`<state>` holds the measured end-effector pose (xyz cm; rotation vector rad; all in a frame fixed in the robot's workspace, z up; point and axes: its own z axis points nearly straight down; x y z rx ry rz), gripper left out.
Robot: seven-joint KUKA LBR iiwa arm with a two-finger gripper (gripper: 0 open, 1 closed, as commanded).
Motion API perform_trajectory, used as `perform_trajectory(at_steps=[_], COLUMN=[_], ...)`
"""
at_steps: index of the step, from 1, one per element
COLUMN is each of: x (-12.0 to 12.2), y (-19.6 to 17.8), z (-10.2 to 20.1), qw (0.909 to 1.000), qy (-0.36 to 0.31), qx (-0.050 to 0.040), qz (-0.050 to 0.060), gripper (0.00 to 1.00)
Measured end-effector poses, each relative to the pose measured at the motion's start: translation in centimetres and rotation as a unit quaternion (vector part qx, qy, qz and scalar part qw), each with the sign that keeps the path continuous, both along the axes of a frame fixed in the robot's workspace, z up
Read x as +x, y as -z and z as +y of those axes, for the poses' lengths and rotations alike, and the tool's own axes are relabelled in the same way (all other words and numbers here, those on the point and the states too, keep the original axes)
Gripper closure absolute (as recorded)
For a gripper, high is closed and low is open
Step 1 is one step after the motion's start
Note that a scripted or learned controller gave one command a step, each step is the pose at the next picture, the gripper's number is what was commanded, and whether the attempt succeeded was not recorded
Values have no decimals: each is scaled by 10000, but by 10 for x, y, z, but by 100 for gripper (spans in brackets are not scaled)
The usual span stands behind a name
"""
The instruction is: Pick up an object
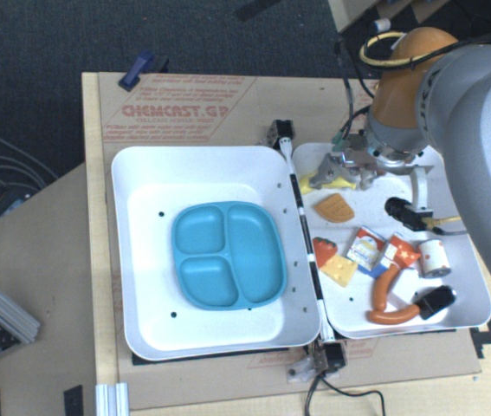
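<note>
Toy food lying in the right bin [479, 306].

Sitting near the top: a tan cookie-shaped piece [335, 207], lying flat, with a yellow piece [339, 182] just above it, partly hidden. Lying in the middle: a small orange-red piece [324, 251] touching a yellow cheese wedge [341, 270], then a little red and white packet [364, 250] and a red packet [400, 253] side by side. Curving along the bottom: an orange sausage [387, 298], bent like a hook. Resting near the right side: a white cylinder [434, 257], and a black piece [436, 301] at the sausage's end.
</note>
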<state>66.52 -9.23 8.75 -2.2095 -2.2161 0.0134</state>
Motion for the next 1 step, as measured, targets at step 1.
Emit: perform_trajectory(at_steps=[1], x=[1], y=[-13], z=[0], qw=[10000], qy=[-5], qx=[6], qz=[15], gripper=[100])
